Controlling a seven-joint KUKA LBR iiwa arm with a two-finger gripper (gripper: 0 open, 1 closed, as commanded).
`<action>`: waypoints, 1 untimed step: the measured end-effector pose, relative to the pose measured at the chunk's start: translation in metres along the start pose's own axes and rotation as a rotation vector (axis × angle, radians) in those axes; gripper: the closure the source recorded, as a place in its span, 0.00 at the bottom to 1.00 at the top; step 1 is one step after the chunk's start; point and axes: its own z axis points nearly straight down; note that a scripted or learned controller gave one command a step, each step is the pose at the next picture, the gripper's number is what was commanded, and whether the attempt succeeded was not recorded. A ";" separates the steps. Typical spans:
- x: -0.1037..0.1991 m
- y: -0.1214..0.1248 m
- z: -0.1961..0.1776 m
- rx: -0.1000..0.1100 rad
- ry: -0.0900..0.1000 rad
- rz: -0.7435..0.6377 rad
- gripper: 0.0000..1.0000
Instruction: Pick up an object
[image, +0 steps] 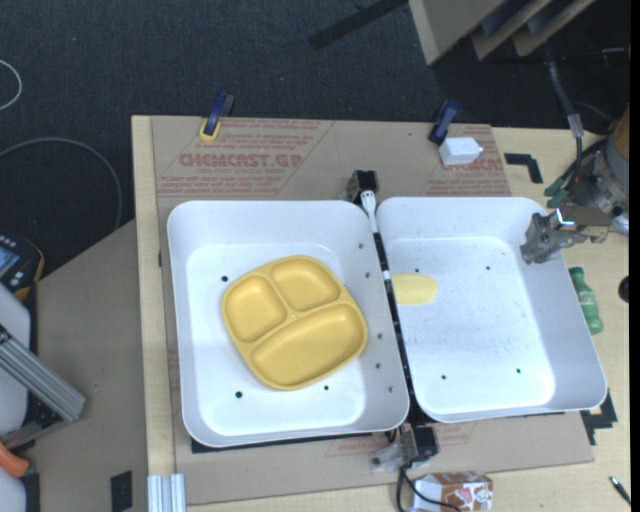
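Note:
A yellow divided plate (293, 322) with three compartments lies in the left bin (190, 330). A small pale yellow object (414, 289) rests in the right bin (560, 370), close to its left wall. My gripper (542, 240) hangs at the right bin's upper right rim, far from both objects. I see nothing between its fingers.
A green object (586, 298) lies on the bench just outside the right bin's right edge. A white block (460, 151) sits behind the bins, with blue clamps (215, 115) at the board's back edge. Cables and a small box (462, 492) lie in front.

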 end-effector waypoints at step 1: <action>0.099 -0.032 -0.030 -0.011 0.003 -0.015 1.00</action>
